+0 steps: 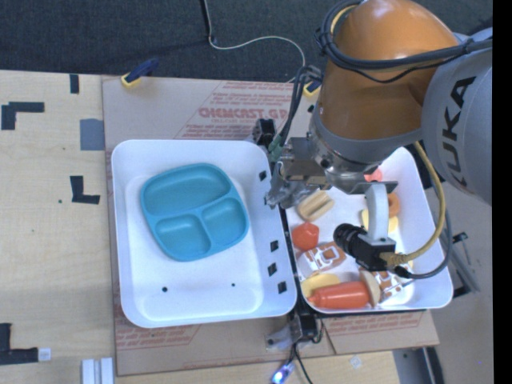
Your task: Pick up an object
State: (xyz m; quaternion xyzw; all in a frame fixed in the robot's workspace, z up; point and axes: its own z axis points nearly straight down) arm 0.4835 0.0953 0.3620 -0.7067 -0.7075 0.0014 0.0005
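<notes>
Pincer (282, 189) low by right bin's (428, 298) left rim, spread/pressed: can't tell; crowded food toys (316, 206), could snag rim or miss

arm (468, 126) casing: large dark letters "KUKA" – running vertically down the grey shell, only partly in view at the right edge
cardboard sheet (232, 110) under the bins: red print, upside down from this view – reads roughly "CHEMCAST GP", with smaller red lines below it too small to read
small cartons (324, 256) in right bin: white with red-brown block markings – letters not readable
bench (48, 158) surface: black tape marks in L and bar shapes, no text
</notes>
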